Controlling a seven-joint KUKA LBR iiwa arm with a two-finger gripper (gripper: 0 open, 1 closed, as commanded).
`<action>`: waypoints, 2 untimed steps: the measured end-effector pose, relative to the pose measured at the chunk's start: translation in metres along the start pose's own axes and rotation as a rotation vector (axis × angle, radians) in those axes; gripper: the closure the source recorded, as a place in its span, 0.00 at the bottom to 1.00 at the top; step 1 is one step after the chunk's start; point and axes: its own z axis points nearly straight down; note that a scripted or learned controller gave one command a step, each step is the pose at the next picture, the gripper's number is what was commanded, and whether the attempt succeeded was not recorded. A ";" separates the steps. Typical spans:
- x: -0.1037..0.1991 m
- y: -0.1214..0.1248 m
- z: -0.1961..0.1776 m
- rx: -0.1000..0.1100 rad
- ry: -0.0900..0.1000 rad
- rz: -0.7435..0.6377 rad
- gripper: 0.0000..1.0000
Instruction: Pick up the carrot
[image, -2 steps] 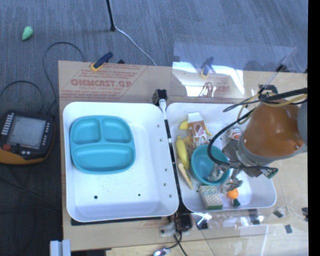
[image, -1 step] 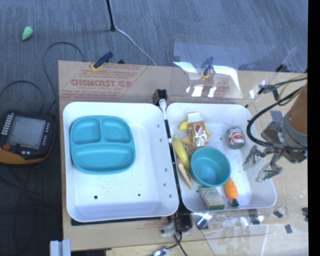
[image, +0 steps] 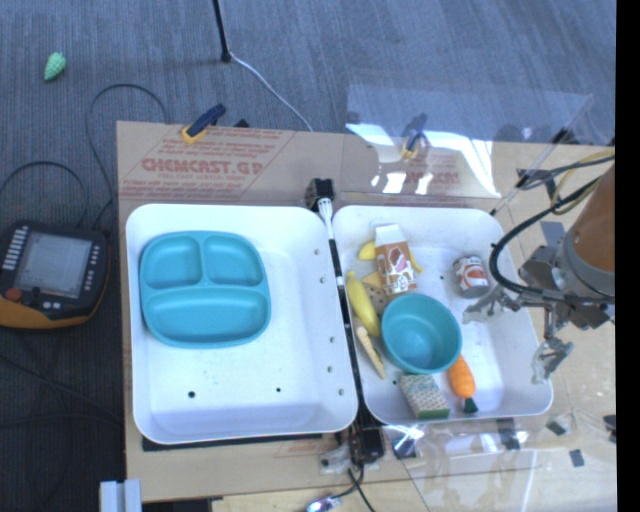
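The carrot (image: 461, 381), orange with a dark green top, lies in the right bin (image: 520, 400) near its front wall, just right of the blue bowl (image: 420, 333) and the green sponge (image: 427, 397). My gripper (image: 512, 338) hangs over the bin's right side, up and to the right of the carrot and apart from it. Its two grey fingers are spread open, one pointing left (image: 485, 305) and one pointing down (image: 547, 362), with nothing between them.
The right bin also holds a banana (image: 362, 303), a small carton (image: 396, 264) and a can (image: 470, 272). A blue divided plate (image: 205, 288) sits in the left bin (image: 160, 400). Cables run along the bench's right edge.
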 end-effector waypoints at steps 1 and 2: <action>-0.022 0.023 0.072 -0.009 0.003 -0.446 0.00; -0.015 0.023 0.122 0.006 -0.006 -0.638 0.00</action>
